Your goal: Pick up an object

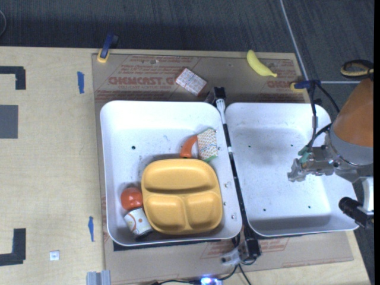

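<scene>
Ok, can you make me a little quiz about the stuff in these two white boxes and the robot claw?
1. True or false: the yellow divided tray lies in the left bin.
2. Which bin is the claw over? A) left bin B) right bin C) neither
3. Fill in: the banana lies outside both bins, on the ______ behind them.

Key: 1 true; 2 B; 3 cardboard
</scene>
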You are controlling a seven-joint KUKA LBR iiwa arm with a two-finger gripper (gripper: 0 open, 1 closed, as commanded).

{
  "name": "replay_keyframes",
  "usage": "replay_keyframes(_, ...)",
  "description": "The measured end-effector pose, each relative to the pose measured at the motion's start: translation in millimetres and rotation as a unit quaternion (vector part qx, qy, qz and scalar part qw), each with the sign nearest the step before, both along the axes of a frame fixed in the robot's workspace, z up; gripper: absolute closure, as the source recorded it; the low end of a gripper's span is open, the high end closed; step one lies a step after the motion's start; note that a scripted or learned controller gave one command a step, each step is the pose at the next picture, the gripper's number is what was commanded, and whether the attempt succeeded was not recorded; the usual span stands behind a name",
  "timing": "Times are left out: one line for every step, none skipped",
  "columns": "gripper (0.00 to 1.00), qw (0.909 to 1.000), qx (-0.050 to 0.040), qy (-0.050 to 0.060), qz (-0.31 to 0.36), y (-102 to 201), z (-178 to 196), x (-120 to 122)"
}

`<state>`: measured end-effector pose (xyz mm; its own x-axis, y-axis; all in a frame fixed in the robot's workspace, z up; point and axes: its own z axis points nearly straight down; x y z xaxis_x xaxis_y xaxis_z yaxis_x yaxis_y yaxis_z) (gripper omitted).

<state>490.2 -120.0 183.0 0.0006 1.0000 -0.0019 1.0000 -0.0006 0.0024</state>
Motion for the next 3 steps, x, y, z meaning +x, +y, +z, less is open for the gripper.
replay_keyframes(1.0,1.0,0.0012,0.001,0.001,85,2,39)
replay_keyframes(1.0,1.0,0.001,0.002,0.0,-4,-9,14)
replay_keyframes(1.0,1.0,0.0014,0.001,0.001,78,2,73)
